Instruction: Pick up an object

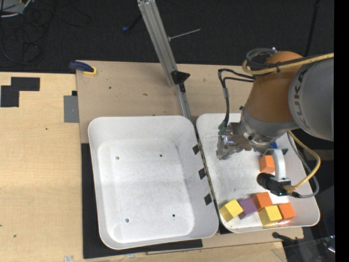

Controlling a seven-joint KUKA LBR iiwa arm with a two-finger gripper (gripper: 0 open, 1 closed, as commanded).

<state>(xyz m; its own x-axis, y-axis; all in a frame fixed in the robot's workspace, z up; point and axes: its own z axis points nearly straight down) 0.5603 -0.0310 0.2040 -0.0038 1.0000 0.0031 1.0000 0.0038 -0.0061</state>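
My gripper (226, 149) hangs over the upper left part of the right bin (234, 173), above bare white floor, with nothing seen in it. Along the bin's front edge lies a row of small blocks: a yellow block (232, 209), a purple block (248, 206), an orange block (263, 199), a second yellow block (270, 215) and another orange block (287, 210). A further orange block (267, 163) lies just right of the gripper, partly under the wrist. All the blocks are apart from the gripper.
The left bin (109, 130) sits beside the right one, with black clips (202, 173) along the shared rim. An aluminium bar (161, 42) slants up behind the bins. The arm's bulk (283, 102) covers the right bin's back corner.
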